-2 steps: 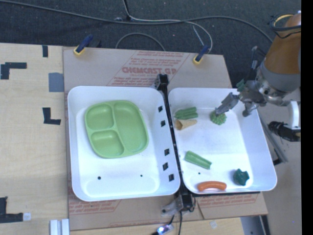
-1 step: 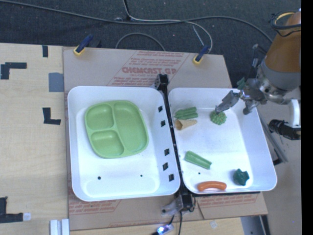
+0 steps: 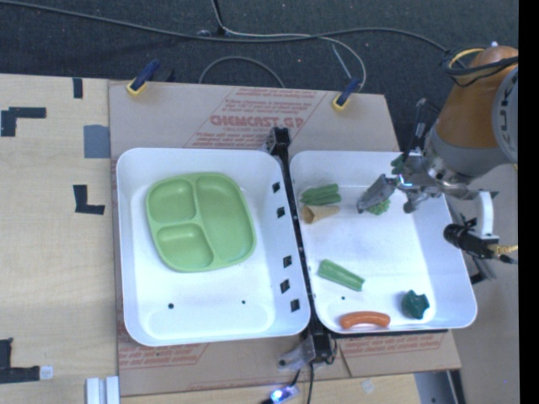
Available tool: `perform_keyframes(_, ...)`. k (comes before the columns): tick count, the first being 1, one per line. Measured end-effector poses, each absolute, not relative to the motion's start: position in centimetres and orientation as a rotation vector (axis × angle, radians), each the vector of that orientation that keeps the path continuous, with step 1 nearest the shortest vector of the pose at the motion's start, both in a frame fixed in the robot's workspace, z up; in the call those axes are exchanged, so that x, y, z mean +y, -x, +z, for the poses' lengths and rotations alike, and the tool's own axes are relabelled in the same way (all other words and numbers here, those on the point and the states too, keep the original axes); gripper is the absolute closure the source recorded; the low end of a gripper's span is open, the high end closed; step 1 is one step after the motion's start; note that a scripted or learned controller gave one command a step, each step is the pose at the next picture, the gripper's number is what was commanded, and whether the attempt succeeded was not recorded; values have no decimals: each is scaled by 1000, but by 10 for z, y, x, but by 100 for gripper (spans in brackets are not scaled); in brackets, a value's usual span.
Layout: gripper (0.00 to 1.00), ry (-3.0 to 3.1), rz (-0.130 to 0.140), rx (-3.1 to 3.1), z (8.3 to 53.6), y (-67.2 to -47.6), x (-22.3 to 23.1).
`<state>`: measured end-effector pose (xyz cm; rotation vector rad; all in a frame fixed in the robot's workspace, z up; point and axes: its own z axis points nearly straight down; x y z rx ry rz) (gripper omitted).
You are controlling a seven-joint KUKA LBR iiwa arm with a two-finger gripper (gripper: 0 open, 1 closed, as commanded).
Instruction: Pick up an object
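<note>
My gripper (image 3: 393,198) hangs over the far right part of the right bin (image 3: 383,251), with its fingers spread open and nothing between them. A small green object (image 3: 381,209) lies just under the left finger (image 3: 374,197), partly hidden by it. A green vegetable piece (image 3: 321,194) rests on a tan piece (image 3: 320,213) near the divider, to the gripper's left. Further forward lie a green stick (image 3: 340,274), an orange sausage-shaped item (image 3: 365,319) and a dark teal object (image 3: 414,304).
The left bin (image 3: 143,310) holds a green compartment plate (image 3: 200,221). A black divider with clips (image 3: 290,242) runs between the bins. Cables (image 3: 278,36) cross the dark floor behind the cardboard base. The arm's orange wrist (image 3: 476,99) stands at the right.
</note>
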<state>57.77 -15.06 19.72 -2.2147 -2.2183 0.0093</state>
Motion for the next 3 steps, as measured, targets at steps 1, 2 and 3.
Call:
perform_keyframes(1,0,2215,9,-2219,151,-577,-149)
perform_keyframes(2,0,2216,10,-2216,100,-570,-156)
perform_keyframes(3,100,2212,10,-2218,110,-571,-155)
